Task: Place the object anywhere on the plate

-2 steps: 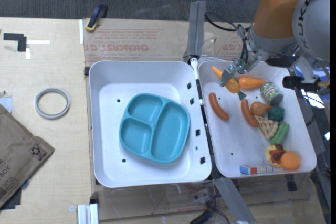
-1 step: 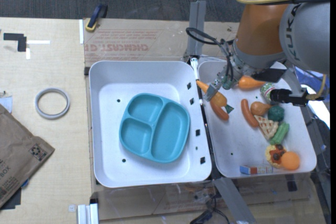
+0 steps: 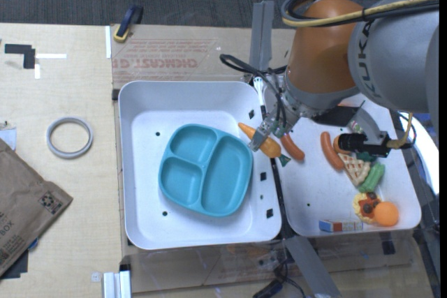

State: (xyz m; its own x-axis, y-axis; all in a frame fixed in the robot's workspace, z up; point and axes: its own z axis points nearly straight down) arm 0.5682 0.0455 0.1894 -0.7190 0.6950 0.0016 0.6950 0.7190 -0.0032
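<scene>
I've got the gripper (image 3: 266, 138) closed on the carrot (image 3: 258, 138), hanging over the bins' shared rim just right of the blue plate (image 3: 206, 169), so I'd carry it left over a compartment and lower before releasing.

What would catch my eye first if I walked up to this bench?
The big grey and orange arm coming in from the right, its gripper holding a toy carrot at the edge of the blue plate in the left bin. Then the toy food heaped in the right bin.
</scene>
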